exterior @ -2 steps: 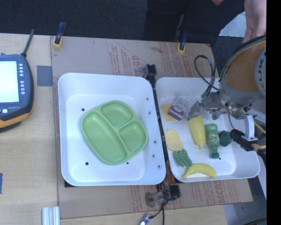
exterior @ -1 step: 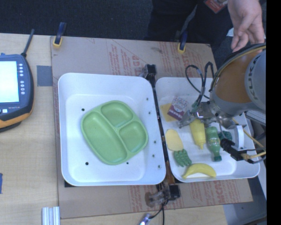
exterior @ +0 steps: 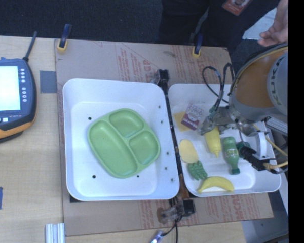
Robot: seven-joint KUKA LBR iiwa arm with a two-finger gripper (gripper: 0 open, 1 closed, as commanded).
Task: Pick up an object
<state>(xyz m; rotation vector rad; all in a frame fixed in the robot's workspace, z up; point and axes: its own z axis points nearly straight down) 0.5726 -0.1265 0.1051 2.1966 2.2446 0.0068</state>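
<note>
yellow bottle (exterior: 213, 142) under my gripper (exterior: 216, 121), right bin (exterior: 266, 185).
light, stiff, slick plastic toy; take it across the narrow body. my finger gap: cannot tell.

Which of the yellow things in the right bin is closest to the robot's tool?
The upright yellow bottle-like piece, just below the tool. The pale yellow piece and the banana lie farther down.
</note>
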